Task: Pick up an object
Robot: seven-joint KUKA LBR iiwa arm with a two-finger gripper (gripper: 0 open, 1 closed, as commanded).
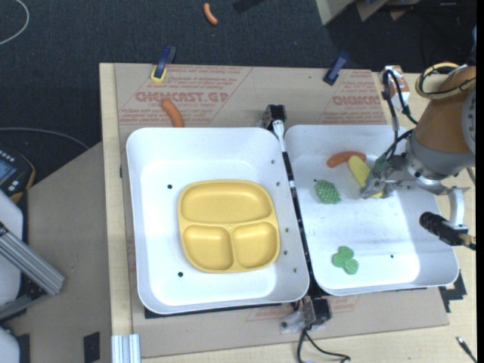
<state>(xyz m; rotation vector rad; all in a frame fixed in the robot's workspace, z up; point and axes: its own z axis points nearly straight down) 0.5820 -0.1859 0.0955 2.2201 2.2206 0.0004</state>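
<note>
Green toy pieces lie in the right bin (423, 274): a clover-shaped one (345, 260) near its front edge, a knobbly one (327, 192) toward its left wall. Further back, an orange sausage-shaped piece (345, 158) and a yellow piece (358, 170) sit close together near the bin's rear edge. The gripper (373, 189) hangs low just beside the yellow piece, its nearest candidate for pickup; whether its fingers are spread or closed cannot be told at this angle, and nothing is visibly held.

The risk, judging from the crowding: the yellow and orange pieces are near enough that a closing grip could catch an edge, nudge one aside, or slip off the rounded surface and come up with nothing.

In the left bin (151, 225), a yellow three-compartment tray (228, 225) sits at centre, nothing in its compartments. Another orange piece (173, 113) lies on the bench behind that bin's rear left corner.
</note>
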